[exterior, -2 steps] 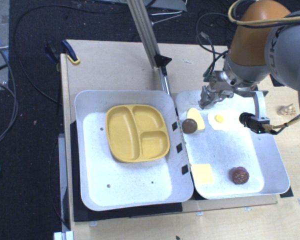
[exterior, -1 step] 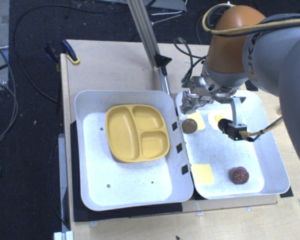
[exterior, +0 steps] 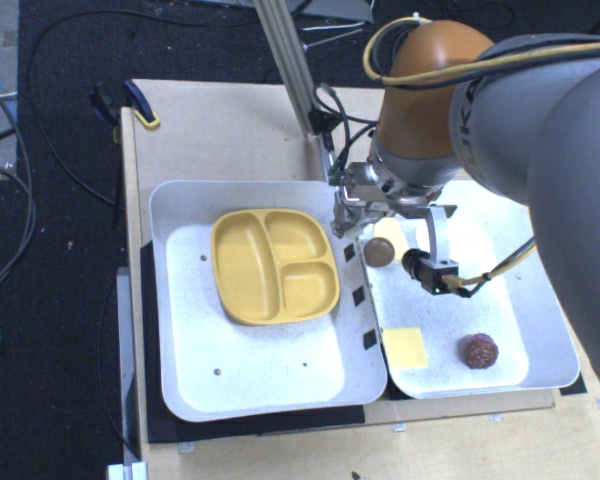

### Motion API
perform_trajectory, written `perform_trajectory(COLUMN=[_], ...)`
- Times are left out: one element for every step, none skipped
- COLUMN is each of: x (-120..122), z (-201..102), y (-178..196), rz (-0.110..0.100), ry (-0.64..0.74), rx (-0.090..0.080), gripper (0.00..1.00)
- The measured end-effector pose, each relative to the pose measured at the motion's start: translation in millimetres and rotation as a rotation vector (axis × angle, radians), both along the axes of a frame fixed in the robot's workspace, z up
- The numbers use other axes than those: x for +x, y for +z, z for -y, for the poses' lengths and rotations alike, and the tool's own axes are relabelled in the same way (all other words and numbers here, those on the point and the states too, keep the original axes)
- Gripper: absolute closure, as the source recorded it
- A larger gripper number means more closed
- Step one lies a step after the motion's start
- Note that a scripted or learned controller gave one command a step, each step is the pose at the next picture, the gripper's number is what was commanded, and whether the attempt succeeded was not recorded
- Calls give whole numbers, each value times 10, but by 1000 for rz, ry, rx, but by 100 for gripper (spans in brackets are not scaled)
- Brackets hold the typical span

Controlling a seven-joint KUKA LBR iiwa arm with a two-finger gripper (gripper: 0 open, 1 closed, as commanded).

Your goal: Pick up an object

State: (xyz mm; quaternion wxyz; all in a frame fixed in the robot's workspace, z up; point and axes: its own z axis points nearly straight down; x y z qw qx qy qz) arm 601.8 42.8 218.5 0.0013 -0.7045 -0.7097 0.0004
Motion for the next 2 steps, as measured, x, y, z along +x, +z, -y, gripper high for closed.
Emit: perform_trajectory(x=[-123,-118], z=[-485,-451], y=[116,111], rz=[2,2], ry=[1,-5], rx=[1,-1], gripper=[100,0])
